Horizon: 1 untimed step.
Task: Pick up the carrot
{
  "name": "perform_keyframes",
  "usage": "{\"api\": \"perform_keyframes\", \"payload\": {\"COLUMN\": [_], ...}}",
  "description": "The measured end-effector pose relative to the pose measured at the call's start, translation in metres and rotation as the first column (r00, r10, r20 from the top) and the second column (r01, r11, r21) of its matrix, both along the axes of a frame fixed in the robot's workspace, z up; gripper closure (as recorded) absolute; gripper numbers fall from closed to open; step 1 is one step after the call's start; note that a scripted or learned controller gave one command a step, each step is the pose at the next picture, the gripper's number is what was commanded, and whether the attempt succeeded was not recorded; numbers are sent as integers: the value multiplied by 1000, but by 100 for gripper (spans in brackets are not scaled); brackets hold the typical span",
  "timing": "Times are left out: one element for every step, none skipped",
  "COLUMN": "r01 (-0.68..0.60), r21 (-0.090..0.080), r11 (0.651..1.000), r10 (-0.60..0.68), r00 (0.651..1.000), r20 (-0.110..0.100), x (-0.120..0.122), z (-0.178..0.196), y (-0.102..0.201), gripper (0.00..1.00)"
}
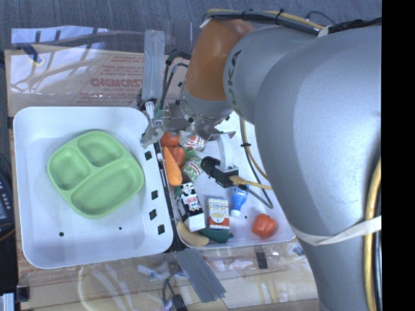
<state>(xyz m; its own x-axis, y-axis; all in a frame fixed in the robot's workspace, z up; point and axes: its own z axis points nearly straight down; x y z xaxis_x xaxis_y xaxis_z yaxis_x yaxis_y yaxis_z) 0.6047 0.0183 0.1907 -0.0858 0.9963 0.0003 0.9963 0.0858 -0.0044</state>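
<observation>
Because the big grey arm (311, 122) leans over most of the right bin (275, 235), I can see only a part of what lies under it. The carrot (172, 165) is on the left side of this bin, just beside the wall that divides the two bins, with its thick end to the far side and its thin end pointing near. The gripper (174, 129) hangs right over the far end of the carrot, but I cannot tell if it is open or closed, and I see nothing held in it.

The carrot has close neighbours: a small green and red packet (192, 167) touches it on the right, a black and white carton (189, 201) lies just near of its tip, and something orange-red (170, 138) sits at its far end under the gripper. In my judgement, the grasp should come across the thick part of the carrot, with the closing direction across its length. The wall on the left leaves little room, so the tool should come down straight and centred. It would be wise to lift slowly, because the smooth cone shape can slip out.

In the left bin (39, 238) there is a green divided plate (96, 172), well apart from all this.
</observation>
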Motion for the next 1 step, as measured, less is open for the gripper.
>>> {"api": "perform_keyframes", "payload": {"r01": [-109], "r21": [1], "r11": [994], "r10": [109], "r00": [994], "r20": [-1], "x": [-73], "z": [0], "y": [16], "gripper": [0]}}
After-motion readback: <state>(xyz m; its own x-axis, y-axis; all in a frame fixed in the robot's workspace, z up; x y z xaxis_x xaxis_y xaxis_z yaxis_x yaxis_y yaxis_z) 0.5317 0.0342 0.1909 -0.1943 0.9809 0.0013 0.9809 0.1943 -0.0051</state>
